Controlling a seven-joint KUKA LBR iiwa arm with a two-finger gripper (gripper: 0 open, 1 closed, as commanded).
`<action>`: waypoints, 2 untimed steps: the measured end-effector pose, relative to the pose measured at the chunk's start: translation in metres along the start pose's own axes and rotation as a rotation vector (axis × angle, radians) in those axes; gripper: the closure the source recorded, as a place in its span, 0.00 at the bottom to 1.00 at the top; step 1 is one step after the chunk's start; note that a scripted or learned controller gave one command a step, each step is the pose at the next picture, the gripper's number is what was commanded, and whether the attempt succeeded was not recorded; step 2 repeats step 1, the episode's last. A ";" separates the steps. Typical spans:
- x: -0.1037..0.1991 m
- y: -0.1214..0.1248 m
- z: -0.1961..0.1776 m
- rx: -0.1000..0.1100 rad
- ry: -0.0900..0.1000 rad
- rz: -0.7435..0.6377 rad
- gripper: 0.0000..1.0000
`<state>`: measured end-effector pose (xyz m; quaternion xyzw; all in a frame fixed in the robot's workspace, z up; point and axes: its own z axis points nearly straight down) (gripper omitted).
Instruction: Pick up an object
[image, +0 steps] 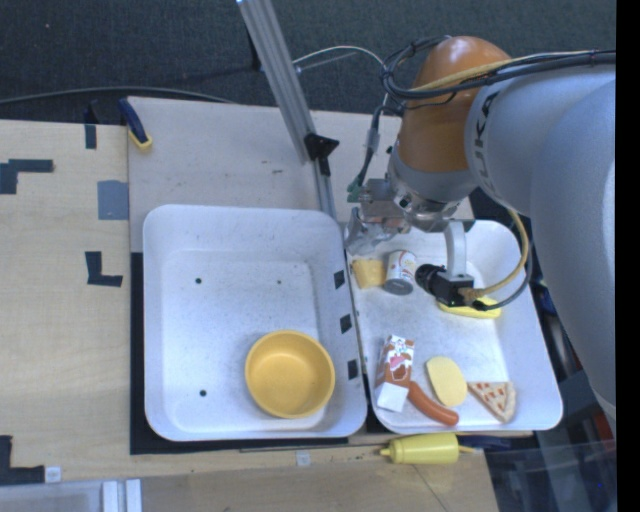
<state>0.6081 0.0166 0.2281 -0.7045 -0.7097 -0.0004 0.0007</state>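
My gripper (375, 238) hangs at the far left corner of the right bin (520, 395), under the orange wrist band. Just below it sits a small yellow cup (368, 271), and a little can (401, 271) lies on its side next to that. Nearer the front of the same bin lie a red-and-white packet (397, 362), a toy hot dog (432, 406), a yellow oval piece (446, 380) and a pizza slice (493, 398). Nothing is visibly held; the wrist hides the fingers.
A yellow bowl (290, 373) stands in the left bin (190, 300) near its front right. A yellow mustard bottle (424, 449) lies on the bench before the right bin. A slanted metal post (290, 95) rises behind the bins. A black-and-yellow cable clip (455, 290) hangs beside the can.
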 end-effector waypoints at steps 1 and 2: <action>0.051 -0.005 -0.009 0.001 0.000 0.000 1.00; 0.051 -0.005 -0.009 0.001 0.000 0.000 1.00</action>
